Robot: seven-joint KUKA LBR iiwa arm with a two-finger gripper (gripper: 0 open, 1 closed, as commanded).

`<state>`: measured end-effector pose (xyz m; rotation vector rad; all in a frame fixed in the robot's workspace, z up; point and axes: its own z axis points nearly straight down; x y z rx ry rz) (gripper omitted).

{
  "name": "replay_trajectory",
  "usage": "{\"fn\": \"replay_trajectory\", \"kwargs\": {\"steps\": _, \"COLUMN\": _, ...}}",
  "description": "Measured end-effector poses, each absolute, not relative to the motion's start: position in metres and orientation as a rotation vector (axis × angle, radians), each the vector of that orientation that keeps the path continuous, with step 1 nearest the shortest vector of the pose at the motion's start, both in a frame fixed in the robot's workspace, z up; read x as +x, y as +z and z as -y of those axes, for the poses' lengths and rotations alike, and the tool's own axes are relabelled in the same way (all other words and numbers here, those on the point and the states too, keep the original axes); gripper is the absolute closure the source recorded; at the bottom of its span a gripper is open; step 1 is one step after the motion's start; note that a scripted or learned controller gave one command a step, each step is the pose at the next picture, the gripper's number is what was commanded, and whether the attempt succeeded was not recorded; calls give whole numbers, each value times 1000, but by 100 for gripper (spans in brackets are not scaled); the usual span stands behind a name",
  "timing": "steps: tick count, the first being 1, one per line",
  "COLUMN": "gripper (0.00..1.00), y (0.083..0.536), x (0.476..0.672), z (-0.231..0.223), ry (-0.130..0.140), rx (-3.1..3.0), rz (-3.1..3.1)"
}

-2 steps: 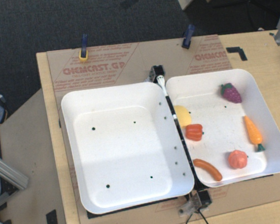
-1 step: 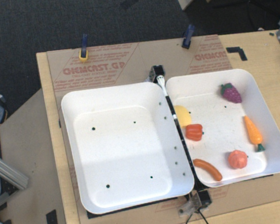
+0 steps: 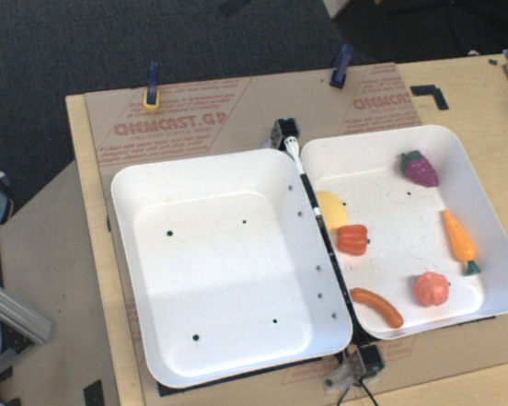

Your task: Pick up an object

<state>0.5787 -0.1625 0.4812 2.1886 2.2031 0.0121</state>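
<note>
right bin (image 3: 487, 213) holds 6 toys: purple grapes (image 3: 419, 168), carrot (image 3: 459, 237), pink strawberry (image 3: 431, 288), sausage (image 3: 377, 307), red pepper (image 3: 352, 239), yellow piece (image 3: 331, 208) at the divider; left bin (image 3: 141, 259) beside it on cardboard-topped counter (image 3: 223, 109), dark floor behind.

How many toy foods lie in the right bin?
6, all apart: purple grapes at the far right, a yellow piece against the dividing wall, a red pepper just below it, a carrot on the right side, a sausage and a strawberry along the near edge.
</note>
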Motion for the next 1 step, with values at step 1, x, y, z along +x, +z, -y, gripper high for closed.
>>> {"fn": "replay_trajectory", "kwargs": {"steps": 1, "gripper": 100, "y": 492, "x": 579, "z": 162, "ry": 14, "rx": 2184, "rz": -2200}}
